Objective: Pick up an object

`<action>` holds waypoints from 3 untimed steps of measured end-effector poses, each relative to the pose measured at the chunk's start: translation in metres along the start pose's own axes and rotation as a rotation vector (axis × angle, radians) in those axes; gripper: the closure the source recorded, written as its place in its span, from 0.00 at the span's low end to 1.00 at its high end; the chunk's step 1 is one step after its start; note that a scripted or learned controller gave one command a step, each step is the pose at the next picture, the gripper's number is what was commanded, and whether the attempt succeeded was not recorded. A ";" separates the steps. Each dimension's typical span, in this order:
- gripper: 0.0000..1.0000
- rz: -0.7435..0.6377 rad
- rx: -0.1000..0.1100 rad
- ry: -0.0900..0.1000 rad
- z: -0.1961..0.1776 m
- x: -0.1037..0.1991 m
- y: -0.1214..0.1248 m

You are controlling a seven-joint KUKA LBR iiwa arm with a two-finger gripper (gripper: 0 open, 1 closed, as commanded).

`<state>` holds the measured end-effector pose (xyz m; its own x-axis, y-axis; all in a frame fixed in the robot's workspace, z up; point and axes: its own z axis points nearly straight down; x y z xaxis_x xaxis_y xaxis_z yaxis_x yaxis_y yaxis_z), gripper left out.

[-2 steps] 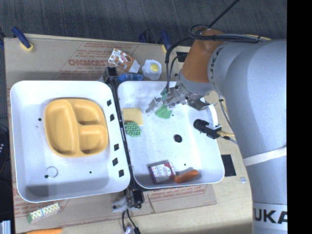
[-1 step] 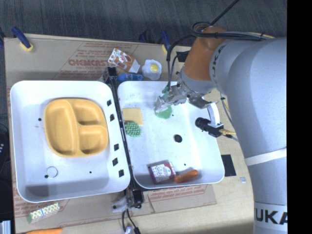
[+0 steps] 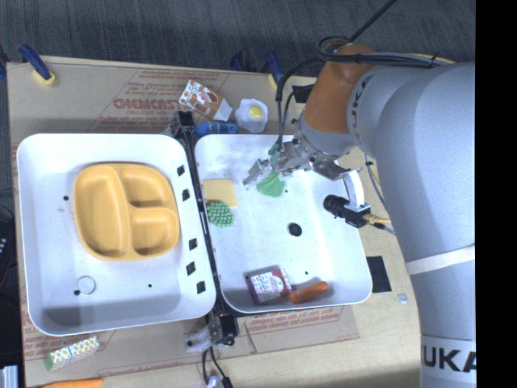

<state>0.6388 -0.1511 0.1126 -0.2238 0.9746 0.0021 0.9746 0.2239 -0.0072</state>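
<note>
1. White plastic forms two shallow bins set side by side on a cardboard-covered bench; the left bin (image 3: 32,217) carries a yellow divided tray (image 3: 125,210), and the right bin (image 3: 355,273) carries the loose objects.
2. The grey arm (image 3: 420,136) with its orange band is seen reaching in from the right, and the gripper (image 3: 262,170) is placed low over the far part of the right bin, near its far edge.
3. A green object (image 3: 272,186) lies just beside the fingertips, towards the near side; whether it is touched cannot be told, and it is not seen between the fingers. How far the fingers are parted cannot be told from this view.
4. Other candidates are seen in the right bin: a pale yellow block (image 3: 220,192) and a green dotted ball (image 3: 219,213) along the left edge, and a dark red packet (image 3: 268,285) touching an orange carrot-like piece (image 3: 310,292) by the near edge.
5. The green object is judged the likeliest target, being nearest.
6. For a sound grasp, the fingers should be centred over the green object so that it sits between them, lowered close to the bin floor, and closed only then.
7. The lift is best made straight up, so the object is not dragged against the far edge.
</note>
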 end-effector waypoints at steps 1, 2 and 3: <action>0.00 -0.453 -0.007 -0.005 0.020 -0.036 0.011; 0.00 -0.772 -0.004 -0.003 0.020 0.003 0.012; 0.00 -1.044 -0.004 -0.004 0.021 0.009 -0.021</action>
<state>0.6159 -0.1469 0.0920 -0.9550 0.2967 0.0023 0.2967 0.9550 -0.0006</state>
